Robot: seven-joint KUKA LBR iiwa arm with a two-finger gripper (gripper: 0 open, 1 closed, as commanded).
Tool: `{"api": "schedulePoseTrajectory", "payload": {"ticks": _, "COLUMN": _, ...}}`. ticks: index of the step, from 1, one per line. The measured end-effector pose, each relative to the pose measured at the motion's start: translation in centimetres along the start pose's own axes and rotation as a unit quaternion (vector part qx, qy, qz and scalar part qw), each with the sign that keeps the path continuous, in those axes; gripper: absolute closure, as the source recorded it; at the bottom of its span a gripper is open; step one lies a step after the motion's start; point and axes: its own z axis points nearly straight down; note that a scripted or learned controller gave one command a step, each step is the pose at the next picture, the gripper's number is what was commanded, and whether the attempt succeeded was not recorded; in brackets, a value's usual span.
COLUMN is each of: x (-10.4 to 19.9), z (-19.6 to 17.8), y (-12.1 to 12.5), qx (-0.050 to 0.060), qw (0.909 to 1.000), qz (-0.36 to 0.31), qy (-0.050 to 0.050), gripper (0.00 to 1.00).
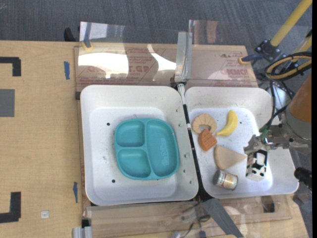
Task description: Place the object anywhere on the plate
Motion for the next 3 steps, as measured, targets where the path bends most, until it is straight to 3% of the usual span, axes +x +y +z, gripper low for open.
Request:
{"api": "schedulePoseTrajectory", "payload": {"ticks": 2, "x": 13.6, "z": 0.9, "y": 0.0, "qx": 0.002, "qw": 1.0000, "qz": -0.003, "qy": 0.002, "gripper": 1.00}}
{"api": "schedulePoseTrajectory", "payload": {"ticks": 3, "x": 25.7, "z": -3.0, "y": -0.1, "qx": 0.000, "qw": 1.0000, "qz": -0.006, "qy": 0.002, "gripper": 1.00}}
